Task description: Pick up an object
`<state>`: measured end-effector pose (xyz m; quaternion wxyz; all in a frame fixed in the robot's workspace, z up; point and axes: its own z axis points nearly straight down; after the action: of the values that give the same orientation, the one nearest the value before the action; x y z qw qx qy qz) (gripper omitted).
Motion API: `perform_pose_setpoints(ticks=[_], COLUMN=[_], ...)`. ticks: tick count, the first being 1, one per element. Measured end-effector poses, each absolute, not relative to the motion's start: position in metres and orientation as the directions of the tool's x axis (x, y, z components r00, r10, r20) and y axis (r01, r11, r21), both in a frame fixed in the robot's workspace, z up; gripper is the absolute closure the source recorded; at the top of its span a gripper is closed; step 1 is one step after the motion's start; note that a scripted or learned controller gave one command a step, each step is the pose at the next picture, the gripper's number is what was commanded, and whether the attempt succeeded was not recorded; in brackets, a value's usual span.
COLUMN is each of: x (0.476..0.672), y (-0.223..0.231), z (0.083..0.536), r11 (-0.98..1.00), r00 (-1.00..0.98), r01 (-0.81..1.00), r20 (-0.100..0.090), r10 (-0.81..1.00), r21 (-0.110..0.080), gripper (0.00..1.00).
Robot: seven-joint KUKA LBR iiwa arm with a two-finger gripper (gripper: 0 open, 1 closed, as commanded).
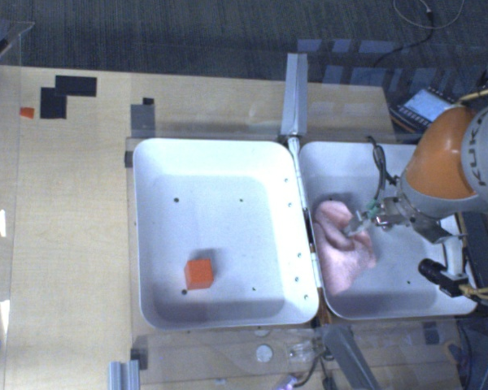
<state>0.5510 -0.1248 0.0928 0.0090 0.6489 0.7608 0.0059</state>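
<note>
Hand point(360, 223) on pink cloth point(338, 244) in right bin point(390, 299), grip state unclear, orange band point(439, 165) lettered "KU"

I'm looking down on what reads as a robotics lab test cell. The arm's gripper point(364, 222) hangs over a shallow white bin point(390, 299), and a twin bin point(228, 157) lies to its left, both set into a pale wooden bench point(65, 258) with metal brackets point(294, 96) behind them. Far left of the gripper I see black tape marks point(63, 94) on the bench. Behind the gripper there's dark carpet point(187, 15) with a loose cable point(427, 6), and a small lit screen point(427, 104).
</note>
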Motion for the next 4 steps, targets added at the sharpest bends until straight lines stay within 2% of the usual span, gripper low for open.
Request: perform_pose_setpoints(ticks=[1, 2, 4], x=[0.567, 0.662, 0.549], y=[-0.092, -0.102, -0.094], z=[0.094, 0.092, 0.093], r11=[0.208, 0.255, 0.294], r00=[-0.208, -0.255, -0.294], r01=[0.978, 0.967, 0.956], r20=[-0.010, -0.007, -0.010], r10=[0.978, 0.967, 0.956], r21=[0.021, 0.016, 0.022], gripper=[0.00, 0.00, 0.00])
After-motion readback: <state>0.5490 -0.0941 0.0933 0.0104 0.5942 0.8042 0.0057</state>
